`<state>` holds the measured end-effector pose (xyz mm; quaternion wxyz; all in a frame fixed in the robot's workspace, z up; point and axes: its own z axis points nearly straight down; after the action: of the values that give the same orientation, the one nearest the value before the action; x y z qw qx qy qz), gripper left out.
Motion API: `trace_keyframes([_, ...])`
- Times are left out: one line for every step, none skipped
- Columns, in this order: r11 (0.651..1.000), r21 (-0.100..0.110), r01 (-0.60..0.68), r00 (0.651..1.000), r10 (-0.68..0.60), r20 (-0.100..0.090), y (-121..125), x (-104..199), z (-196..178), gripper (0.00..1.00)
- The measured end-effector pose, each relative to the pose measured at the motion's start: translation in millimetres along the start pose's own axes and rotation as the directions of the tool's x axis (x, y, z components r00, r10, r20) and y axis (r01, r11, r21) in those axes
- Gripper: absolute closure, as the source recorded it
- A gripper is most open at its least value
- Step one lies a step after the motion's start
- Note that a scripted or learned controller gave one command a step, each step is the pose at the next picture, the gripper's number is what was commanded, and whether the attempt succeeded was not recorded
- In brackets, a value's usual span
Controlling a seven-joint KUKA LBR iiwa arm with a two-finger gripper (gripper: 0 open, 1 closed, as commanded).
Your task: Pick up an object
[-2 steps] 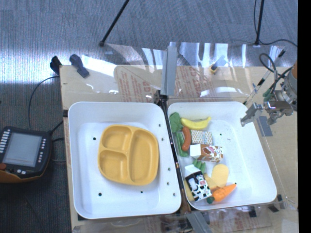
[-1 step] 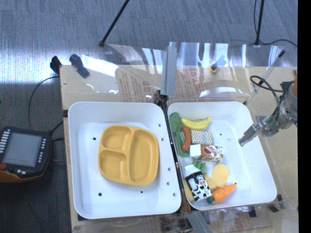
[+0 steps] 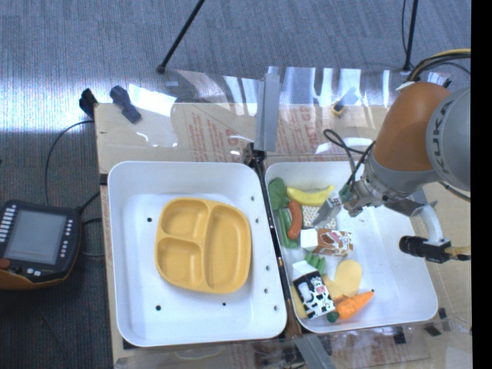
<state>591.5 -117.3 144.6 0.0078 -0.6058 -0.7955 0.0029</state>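
Note:
My gripper hangs over the left part of the right bin, just right of a yellow banana and above a brown-and-white carton. Beside them lie a red sausage and a green vegetable piece against the bin's left wall. Toward the front are a black-and-white cow-print carton, a pale yellow slice and an orange carrot. I see nothing held by the gripper.
The left bin holds a yellow divided plate. A handheld control pendant lies on the floor at the far left. The arm's grey and orange body overhangs the right bin's back right corner.

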Motion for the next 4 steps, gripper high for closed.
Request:
trace_keyframes([0.979,-0.011,0.203,0.979,-0.203,0.010,55,7,28,0.00])
trace_keyframes([0.975,-0.011,-0.223,0.975,0.223,0.004,58,13,58,0.00])
trace_keyframes([0.975,-0.011,-0.220,0.976,0.220,0.004,59,13,47,1.00])
trace_keyframes([0.990,-0.028,-0.139,0.990,0.139,0.007,79,83,-89,1.00])
